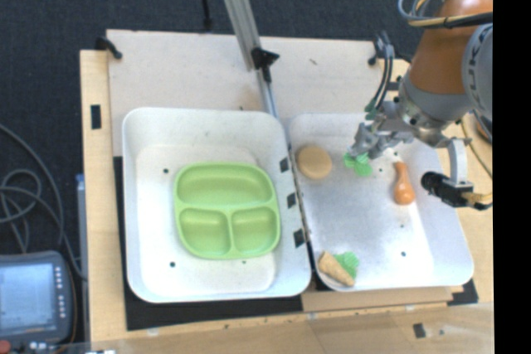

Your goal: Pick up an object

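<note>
My pincer [362,152] hangs right over a small green piece [360,166] in the right bin [431,249]; I cannot tell how it is set.

To do this grasp well, I judge I should centre on the green piece, come straight down and clamp only once it sits between my tips, keeping off the round tan object [314,162] just beside it. The right bin also holds an orange piece [402,184] near my wrist and, at its near edge, a tan wedge [335,266] touching another green bit [349,262]. The left bin [145,137] holds a green divided tray [226,209].
</note>
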Action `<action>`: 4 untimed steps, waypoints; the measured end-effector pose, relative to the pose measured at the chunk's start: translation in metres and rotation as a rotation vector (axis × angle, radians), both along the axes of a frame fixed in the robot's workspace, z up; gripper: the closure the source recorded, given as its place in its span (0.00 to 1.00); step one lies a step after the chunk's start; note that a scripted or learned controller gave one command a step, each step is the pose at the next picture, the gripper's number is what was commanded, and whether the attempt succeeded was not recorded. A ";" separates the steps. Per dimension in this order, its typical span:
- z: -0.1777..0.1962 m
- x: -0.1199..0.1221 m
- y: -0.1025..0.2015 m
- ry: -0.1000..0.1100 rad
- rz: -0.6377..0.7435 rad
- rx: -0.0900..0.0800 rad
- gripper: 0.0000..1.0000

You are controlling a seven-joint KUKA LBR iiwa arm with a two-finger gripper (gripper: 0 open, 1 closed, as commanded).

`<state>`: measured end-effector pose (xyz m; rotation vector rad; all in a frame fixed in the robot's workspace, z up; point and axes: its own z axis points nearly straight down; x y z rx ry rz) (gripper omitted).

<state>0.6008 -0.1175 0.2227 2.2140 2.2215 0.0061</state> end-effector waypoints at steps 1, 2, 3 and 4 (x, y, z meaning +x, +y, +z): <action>-0.003 0.001 -0.001 0.004 0.000 -0.001 1.00; 0.009 0.006 0.044 0.003 0.003 0.002 1.00; 0.001 0.017 0.097 0.004 0.004 0.001 1.00; 0.017 0.025 0.147 0.004 0.005 0.003 1.00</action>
